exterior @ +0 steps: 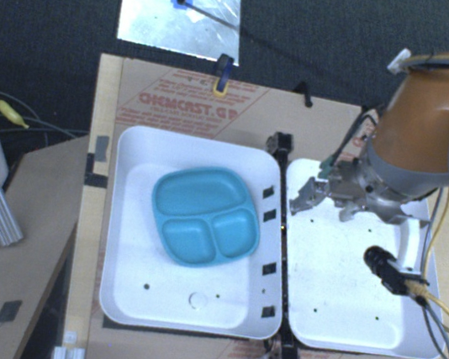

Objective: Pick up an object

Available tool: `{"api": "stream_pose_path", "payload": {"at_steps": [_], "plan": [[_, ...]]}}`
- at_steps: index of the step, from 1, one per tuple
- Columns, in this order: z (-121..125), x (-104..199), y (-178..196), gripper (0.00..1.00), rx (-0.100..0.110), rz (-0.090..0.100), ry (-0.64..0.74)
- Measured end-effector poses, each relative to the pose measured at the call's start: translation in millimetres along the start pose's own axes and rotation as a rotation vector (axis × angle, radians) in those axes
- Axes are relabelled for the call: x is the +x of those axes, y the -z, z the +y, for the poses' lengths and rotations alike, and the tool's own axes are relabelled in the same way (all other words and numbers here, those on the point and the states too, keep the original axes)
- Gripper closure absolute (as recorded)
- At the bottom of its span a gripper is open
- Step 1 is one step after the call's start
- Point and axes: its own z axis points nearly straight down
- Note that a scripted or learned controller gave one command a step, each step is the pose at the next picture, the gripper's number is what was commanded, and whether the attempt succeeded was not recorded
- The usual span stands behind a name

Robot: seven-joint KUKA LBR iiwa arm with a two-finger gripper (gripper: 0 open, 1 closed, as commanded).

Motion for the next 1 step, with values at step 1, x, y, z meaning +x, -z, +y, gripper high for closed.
{"api": "stream_pose_path", "payload": {"at_steps": [1], "plan": [[2.6,-6.7,11.5,1.0,-0.006,-0.004,-0.009]]}}
